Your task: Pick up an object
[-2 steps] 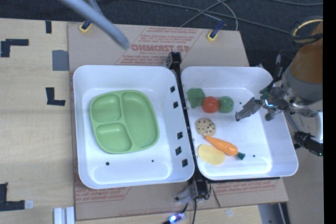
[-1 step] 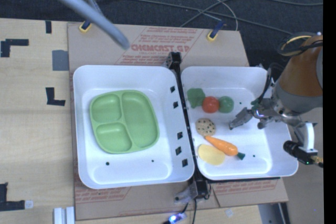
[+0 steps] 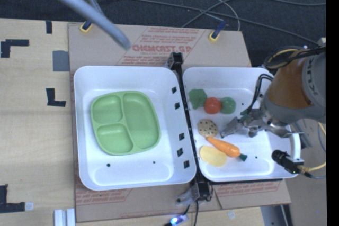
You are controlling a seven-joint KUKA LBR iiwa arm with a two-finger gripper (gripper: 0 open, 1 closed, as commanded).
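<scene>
The gripper [image 3: 232, 128] is low in the right bin [image 3: 254, 75]; its fingers are a little apart and hold nothing; the carrot [image 3: 225, 147] lies just under it; the cookie [image 3: 207, 127] is just beside it; a yellow piece [image 3: 213, 156] lies near the carrot; the tomato [image 3: 212, 105] sits farther back; a green plate [image 3: 125, 122] lies in the left bin [image 3: 85, 82].

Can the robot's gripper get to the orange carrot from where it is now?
Probably yes. The gripper hangs in the right bin, just above the carrot, with nothing lying on top of it. The yellow piece and the cookie sit close by, so it might bump them.
</scene>
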